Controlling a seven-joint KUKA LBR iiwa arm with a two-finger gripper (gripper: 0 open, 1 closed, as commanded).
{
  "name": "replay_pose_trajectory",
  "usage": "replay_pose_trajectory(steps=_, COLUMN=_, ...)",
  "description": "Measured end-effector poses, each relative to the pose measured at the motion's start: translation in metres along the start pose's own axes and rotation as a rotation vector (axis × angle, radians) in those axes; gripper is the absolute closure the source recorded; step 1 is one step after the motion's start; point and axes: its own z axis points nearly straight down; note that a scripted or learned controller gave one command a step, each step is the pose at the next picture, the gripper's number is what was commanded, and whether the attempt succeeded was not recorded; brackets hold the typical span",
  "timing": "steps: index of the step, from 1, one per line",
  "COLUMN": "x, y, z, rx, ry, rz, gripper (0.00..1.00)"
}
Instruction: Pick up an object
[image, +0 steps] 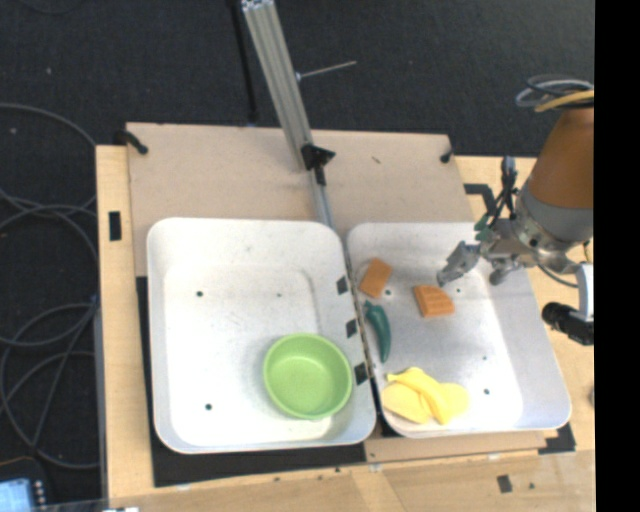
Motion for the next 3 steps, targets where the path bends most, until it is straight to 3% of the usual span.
replay_pose_trajectory(steps=1, x=0.000, y=0.000, z=0.000, rx=0.000, ry=0.000, rz=0.000, gripper=0.00)
replay_pose_trajectory(steps=3, x=-0.001, y=-0.002, z=0.091, rx=0.005, ry=-0.002, rz=0.004, gripper=0.00)
